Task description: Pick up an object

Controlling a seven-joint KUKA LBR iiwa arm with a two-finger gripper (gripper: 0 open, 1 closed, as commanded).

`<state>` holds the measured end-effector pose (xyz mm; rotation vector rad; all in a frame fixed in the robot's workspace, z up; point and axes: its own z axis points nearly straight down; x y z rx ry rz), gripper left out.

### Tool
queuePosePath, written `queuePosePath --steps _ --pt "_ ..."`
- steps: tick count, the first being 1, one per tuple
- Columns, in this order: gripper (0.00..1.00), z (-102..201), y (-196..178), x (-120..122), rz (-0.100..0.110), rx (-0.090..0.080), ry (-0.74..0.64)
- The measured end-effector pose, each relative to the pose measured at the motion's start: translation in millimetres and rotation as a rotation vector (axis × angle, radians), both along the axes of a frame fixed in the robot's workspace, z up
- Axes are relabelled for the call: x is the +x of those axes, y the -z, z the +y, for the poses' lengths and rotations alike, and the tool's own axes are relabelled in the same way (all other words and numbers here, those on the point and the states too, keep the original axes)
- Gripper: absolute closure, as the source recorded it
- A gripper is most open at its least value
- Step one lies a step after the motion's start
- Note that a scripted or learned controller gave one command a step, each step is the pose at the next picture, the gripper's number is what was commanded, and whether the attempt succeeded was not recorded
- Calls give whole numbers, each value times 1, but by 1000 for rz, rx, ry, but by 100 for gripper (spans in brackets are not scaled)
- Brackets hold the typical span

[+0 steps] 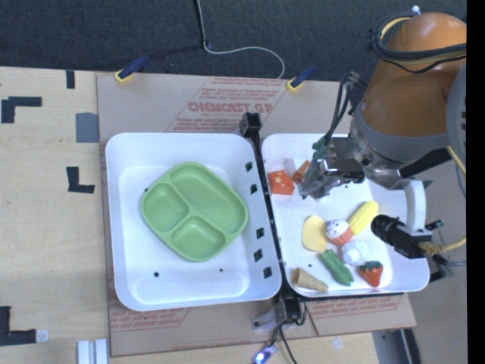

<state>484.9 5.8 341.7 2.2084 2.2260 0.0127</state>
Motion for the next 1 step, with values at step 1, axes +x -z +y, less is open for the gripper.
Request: queuePosePath --steps 1 --pt "100 84 -71 -1 3 2 -5"
